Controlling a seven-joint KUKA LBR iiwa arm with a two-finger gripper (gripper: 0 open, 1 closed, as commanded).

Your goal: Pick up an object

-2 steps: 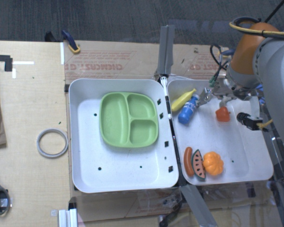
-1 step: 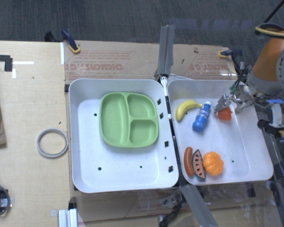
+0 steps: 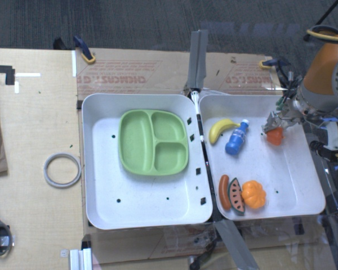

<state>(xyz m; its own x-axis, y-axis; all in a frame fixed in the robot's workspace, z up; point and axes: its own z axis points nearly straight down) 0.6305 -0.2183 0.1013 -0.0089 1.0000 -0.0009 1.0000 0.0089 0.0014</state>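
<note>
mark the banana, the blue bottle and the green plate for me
banana [image 3: 221, 129]: camera view, middle of its curve.
blue bottle [image 3: 235, 141]: camera view, on its blue body.
green plate [image 3: 154, 142]: camera view, on the divider ridge between compartments.

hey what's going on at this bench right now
A robot arm reaches in from the right, its gripper low over a small red-orange object in the right bin. A banana, blue bottle, sausage, watermelon slice and pumpkin lie nearby. The left bin holds a green plate.

Dark carpet floor [image 3: 129, 10] lies beyond a pale wooden bench [image 3: 34, 122].
</note>
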